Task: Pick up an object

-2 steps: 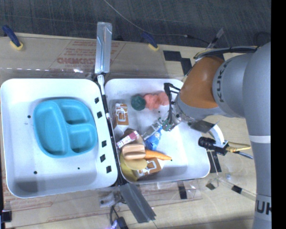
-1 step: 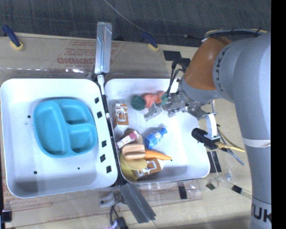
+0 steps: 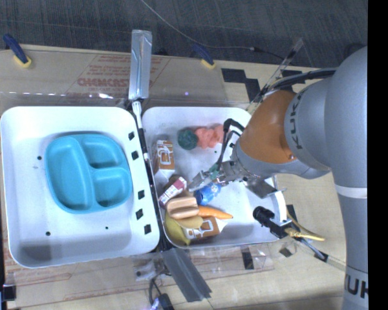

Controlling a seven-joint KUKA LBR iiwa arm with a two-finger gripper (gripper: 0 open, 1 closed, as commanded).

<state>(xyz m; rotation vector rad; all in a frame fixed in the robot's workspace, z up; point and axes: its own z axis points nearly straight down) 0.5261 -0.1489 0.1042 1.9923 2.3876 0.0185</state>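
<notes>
My gripper [image 3: 205, 180] is low over the middle of the right bin [image 3: 246, 118], reaching in from the right under the orange-banded wrist. Just below it lies a small blue and white object [image 3: 209, 192], partly hidden by the gripper. Close by are a dark red bottle [image 3: 173, 189], a hot dog in a bun [image 3: 183, 206], an orange carrot [image 3: 215, 214], a banana [image 3: 174, 232] and a brown packet [image 3: 204, 227]. Farther back lie a brown carton [image 3: 165, 154], a green ball [image 3: 187, 138] and a pink lump [image 3: 211, 135].
The left bin [image 3: 26, 173] holds a blue divided tray [image 3: 89, 171]. A grey divider with black clips [image 3: 142, 166] separates the two bins. The arm's body covers the right bin's right side.
</notes>
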